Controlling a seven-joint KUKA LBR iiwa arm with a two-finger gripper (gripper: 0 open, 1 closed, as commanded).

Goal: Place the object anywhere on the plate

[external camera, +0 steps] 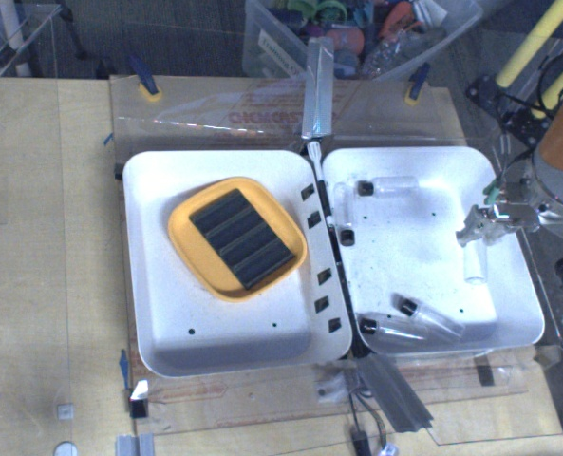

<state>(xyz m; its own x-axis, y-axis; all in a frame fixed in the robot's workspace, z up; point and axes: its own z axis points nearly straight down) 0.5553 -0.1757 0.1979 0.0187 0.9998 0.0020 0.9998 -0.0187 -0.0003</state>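
Two white bins (148,255); one yellow plate (191,218) with one black block (243,238); three clear tubes (419,319).

Both bins white: left bin (158,340), right bin (509,326). Plate (188,218) is orange-yellow w/ a black ribbed rectangle on it, dark grooves running across. Clear plastic tubes (387,186) in right bin, black caps. Bench (44,255) light tan wood. Clear tub (262,22) at back holds multicolour items: pink, teal, blue, orange.
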